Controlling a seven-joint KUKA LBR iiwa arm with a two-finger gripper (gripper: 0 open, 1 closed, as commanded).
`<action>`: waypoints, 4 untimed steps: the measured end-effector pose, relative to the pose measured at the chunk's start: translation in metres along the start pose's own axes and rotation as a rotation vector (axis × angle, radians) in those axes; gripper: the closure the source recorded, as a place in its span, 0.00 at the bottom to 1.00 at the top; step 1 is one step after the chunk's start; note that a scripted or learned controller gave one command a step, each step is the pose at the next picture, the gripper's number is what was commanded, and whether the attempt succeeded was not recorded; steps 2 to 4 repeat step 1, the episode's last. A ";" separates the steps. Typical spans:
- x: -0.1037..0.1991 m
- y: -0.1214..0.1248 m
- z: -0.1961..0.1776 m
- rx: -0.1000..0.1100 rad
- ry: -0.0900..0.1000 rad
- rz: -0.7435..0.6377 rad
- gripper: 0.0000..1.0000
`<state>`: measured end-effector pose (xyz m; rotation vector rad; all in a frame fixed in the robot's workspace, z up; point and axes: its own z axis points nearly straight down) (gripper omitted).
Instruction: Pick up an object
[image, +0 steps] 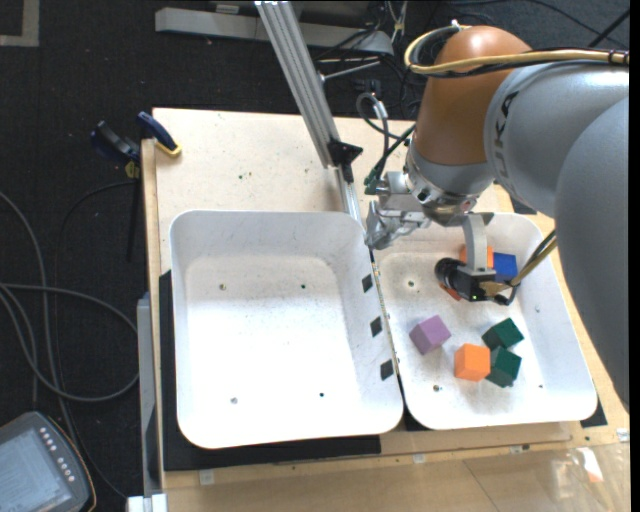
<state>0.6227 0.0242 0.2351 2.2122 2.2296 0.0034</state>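
Right shallow white bin (430, 398) holds a matte purple cube (430, 334), an orange cube (472, 362), two dark green blocks (503, 333) and a blue block (504, 265). All are boxy with no clear long axis. The purple cube sits skewed to the walls. Metal gripper (383, 228) hangs over the bins' shared rim at the far end. Can't tell if it's spread or closed. Left white bin (270, 320) is smooth with dark specks.

The blue block (505, 265), at 12 o'clock in the right bin (588, 400), is half hidden behind the arm (560, 120).
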 end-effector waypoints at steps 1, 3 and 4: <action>0.059 0.006 -0.005 -0.001 0.001 -0.001 1.00; 0.059 0.006 -0.005 -0.001 0.001 -0.001 1.00; 0.059 0.006 -0.005 -0.001 0.001 -0.001 1.00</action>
